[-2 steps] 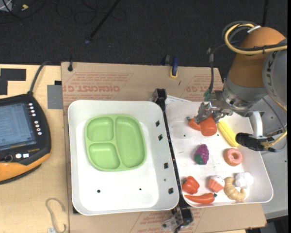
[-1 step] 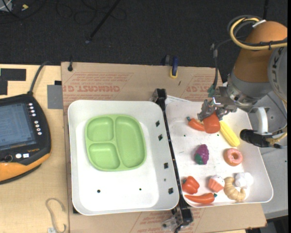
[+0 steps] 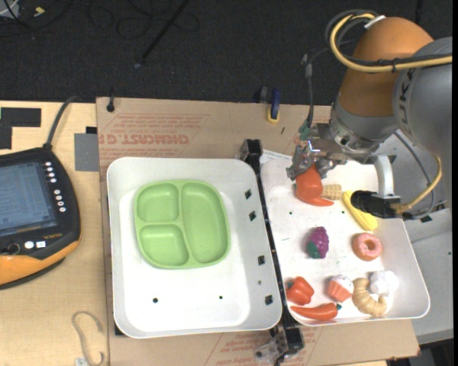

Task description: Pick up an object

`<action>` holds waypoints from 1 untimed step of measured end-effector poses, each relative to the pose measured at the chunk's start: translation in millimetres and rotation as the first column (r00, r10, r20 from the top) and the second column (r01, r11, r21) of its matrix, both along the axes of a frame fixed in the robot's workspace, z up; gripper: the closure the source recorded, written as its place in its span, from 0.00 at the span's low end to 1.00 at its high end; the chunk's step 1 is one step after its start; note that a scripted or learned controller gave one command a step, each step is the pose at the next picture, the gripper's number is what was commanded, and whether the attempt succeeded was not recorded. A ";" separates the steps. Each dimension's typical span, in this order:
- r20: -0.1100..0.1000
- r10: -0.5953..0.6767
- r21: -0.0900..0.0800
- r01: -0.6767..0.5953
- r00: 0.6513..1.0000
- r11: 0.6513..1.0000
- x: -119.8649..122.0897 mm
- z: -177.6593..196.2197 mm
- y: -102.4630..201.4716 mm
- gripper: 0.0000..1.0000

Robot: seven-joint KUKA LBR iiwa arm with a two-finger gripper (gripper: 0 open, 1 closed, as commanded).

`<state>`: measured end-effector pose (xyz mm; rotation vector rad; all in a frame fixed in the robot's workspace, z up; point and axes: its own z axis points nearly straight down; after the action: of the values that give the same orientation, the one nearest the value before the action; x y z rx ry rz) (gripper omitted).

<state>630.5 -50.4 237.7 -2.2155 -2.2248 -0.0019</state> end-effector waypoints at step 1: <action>-0.002 -0.003 -0.003 0.003 1.000 1.000 6.5 -9.6 -4.8 1.00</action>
<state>637.0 -55.2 228.2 -2.2192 -2.2223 0.0034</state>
